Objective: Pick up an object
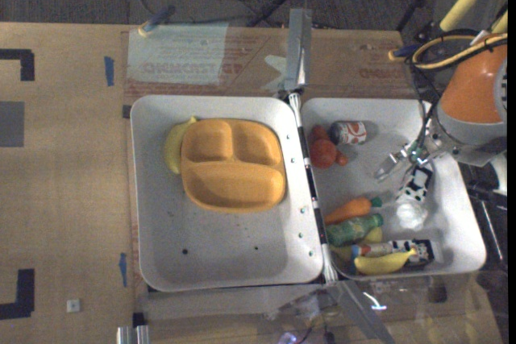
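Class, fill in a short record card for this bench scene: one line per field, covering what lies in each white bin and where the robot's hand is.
left bin: orange plastic divided tray, overlapping a yellow banana-shaped toy
right bin: red tomato-shaped toy, small labelled can, orange carrot toy, green bottle, yellow banana, black-and-white cow-patterned carton
hand: above the right bin, beside the cow-patterned carton
hand contents: nothing seen between its fingers

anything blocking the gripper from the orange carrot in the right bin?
Nothing visible. The gripper sits over the right bin, with bare bin floor between it and the carrot. A green bottle lies against the carrot's near side; a black-and-white carton is beside the gripper, off that line.
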You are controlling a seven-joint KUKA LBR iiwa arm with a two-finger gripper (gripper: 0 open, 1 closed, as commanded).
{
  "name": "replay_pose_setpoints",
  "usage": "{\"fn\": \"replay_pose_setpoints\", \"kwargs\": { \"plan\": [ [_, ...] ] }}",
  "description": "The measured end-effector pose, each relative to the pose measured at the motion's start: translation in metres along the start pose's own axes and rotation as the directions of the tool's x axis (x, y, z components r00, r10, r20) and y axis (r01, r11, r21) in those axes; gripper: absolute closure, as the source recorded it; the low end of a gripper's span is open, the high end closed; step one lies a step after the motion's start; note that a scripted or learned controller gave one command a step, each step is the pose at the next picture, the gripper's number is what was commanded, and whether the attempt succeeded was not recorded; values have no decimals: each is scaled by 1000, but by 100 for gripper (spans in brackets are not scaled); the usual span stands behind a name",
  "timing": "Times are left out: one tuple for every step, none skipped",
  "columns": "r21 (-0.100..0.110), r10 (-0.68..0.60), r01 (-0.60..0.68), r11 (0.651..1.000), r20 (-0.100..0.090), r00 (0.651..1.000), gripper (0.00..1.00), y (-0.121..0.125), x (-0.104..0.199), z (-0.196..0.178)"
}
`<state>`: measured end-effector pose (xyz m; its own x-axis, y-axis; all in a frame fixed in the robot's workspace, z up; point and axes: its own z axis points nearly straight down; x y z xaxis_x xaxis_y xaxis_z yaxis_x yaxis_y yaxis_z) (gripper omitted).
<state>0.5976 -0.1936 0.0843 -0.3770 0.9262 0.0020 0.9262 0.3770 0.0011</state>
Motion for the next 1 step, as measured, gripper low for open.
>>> {"fn": "replay_pose_setpoints", "kwargs": {
  "plan": [
    [-1, 301, -301, 954, 0, 954, 0, -21, 8, 0]
  ]
}}
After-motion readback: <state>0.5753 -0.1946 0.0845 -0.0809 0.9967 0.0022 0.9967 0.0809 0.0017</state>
